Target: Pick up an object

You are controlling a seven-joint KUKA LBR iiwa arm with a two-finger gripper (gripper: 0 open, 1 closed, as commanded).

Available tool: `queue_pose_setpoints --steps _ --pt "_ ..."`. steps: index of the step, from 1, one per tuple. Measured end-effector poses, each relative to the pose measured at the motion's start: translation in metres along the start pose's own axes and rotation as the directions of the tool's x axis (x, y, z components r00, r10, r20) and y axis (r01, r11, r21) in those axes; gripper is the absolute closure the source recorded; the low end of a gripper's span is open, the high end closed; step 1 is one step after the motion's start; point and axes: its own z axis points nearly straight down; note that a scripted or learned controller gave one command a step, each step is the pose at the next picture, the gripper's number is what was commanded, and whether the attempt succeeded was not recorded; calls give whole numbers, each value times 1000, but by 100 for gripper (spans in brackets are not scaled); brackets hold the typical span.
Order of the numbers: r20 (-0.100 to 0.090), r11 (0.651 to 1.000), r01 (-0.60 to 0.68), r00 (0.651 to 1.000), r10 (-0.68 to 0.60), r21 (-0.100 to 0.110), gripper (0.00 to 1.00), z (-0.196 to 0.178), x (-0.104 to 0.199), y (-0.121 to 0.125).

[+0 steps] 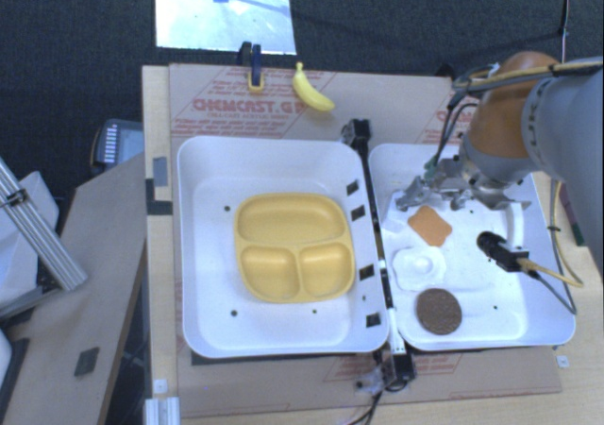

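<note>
Low in the right bin (500,314), toward its far left corner: gripper (425,195), width of opening not to be told, nothing seen held. Just beside it on the near side, touching or apart unclear: tan slice (430,225), flat, squarish, set cornerwise to the rims, no clear long axis. Nearer: white lump (416,267), then brown disc (439,311). In the left bin (208,253): yellow plate (288,246) with three wells. Beyond both bins: banana (312,92), lying aslant.
</note>
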Motion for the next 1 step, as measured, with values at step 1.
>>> queue_pose_setpoints --steps 1 --pt "-2 1000 -1 1000 1 -4 100 -10 1 1"
